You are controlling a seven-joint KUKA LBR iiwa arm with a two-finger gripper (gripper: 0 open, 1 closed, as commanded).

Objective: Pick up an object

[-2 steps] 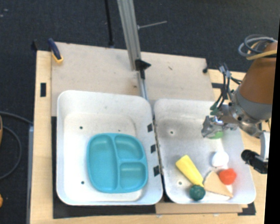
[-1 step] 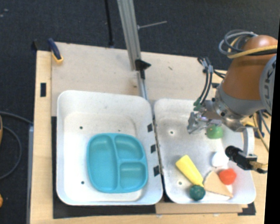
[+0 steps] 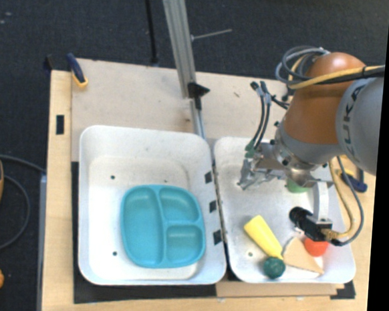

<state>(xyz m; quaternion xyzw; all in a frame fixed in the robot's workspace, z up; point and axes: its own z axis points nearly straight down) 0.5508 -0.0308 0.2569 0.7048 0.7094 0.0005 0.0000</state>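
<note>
Nothing is picked yet: my fingers (image 3: 247, 180), whose state I cannot tell, hang above the yellow block (image 3: 263, 235), everything left.

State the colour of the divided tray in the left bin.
Turquoise blue: the plastic three-compartment divided tray shows plainly in the overhead camera view.

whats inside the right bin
In the right bin lie a yellow piece, a dark green ball, a tan wedge and a red piece. The arm covers the bin's far part, so anything beneath it is hidden.
</note>
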